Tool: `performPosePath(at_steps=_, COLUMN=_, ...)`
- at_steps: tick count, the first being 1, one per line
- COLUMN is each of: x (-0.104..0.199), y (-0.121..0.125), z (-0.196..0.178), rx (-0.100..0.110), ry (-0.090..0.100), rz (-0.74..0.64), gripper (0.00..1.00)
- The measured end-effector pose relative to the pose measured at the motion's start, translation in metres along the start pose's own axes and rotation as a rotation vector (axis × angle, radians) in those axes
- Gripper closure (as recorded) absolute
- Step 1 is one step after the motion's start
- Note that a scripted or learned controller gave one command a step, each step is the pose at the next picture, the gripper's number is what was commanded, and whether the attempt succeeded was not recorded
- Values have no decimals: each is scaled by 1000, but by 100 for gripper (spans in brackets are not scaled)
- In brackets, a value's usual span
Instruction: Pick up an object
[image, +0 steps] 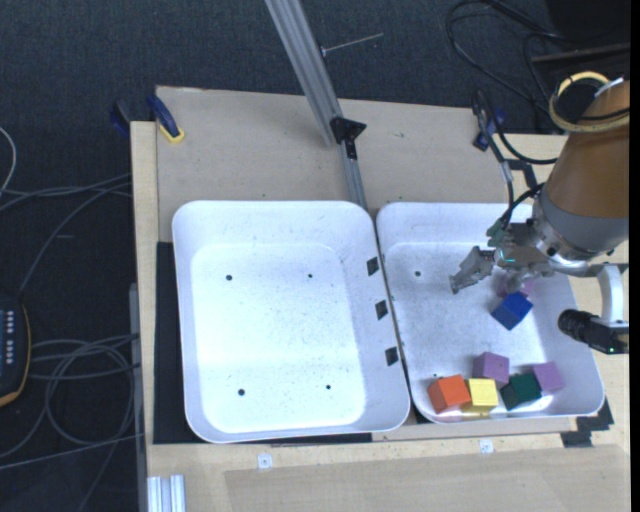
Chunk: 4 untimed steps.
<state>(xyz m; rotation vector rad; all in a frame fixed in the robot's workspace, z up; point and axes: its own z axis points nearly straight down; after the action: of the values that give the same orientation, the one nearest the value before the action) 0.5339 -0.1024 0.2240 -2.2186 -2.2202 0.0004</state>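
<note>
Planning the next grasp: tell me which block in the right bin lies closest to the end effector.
The blue block, lying alone just below the end effector. The orange, yellow, green and two purple blocks cluster farther off at the right bin's near edge.

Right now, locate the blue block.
The blue block lies in the right bin, just below the gripper, apart from the cluster of blocks along the near wall.

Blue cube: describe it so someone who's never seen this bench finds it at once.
Find the right-hand bin of the two white bins. A row of small blocks sits along its near edge; the blue cube lies apart from them, farther up the bin floor, just below the gripper. It is the only blue block, and the only one standing alone.
</note>
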Motion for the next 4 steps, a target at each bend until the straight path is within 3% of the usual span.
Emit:
performPosePath(at_steps=1, x=0, y=0, z=0, rx=-1, ry=0, rz=0, gripper=0)
performPosePath(at_steps=4, x=0, y=-10, z=127, rx=4, ry=0, rz=1, gripper=0)
